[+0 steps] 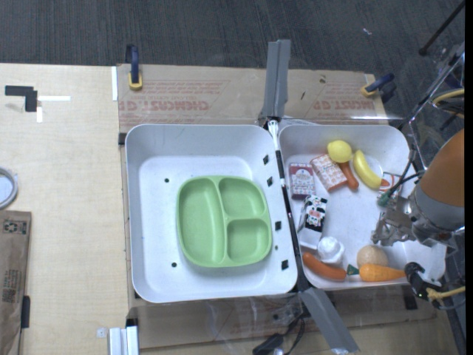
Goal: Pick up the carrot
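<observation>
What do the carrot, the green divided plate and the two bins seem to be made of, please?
The carrot looks like moulded toy plastic: even orange, smooth, faint sheen, green stub end. The green divided plate seems matte plastic, one uniform pale green with soft rounded ridges. The left bin and right bin look like thin white plastic with rounded rims, though painted metal cannot be ruled out.

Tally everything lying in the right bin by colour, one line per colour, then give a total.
Yellow: 2, lemon and banana
Orange: 3, carrot, a second orange piece at the front wall, a small one beside the banana
Red or pink packets: 2
Black-and-white carton: 1
White: 1
Tan: 1
Total: 10
</observation>
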`<state>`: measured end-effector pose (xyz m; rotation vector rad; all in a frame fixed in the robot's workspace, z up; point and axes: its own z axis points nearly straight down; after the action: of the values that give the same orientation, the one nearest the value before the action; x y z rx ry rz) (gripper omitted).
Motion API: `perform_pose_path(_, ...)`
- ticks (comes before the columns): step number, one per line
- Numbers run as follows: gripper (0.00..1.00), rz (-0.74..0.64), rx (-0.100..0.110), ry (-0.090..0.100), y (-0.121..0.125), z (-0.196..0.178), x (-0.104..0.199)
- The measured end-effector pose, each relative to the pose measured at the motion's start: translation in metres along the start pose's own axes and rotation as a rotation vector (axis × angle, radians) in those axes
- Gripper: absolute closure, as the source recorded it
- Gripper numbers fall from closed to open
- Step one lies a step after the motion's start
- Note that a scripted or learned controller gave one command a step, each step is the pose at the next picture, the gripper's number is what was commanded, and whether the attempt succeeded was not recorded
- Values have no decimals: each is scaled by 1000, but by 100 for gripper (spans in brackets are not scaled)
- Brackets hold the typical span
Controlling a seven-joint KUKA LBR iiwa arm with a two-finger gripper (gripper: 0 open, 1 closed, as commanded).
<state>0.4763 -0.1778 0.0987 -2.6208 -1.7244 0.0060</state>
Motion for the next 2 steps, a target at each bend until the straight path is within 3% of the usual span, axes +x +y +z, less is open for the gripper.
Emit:
perform_pose_path(1,100,291,-3,0,41,-24,28)
perform_pose_path(2,100,471,-3,-1,32,-92,134)
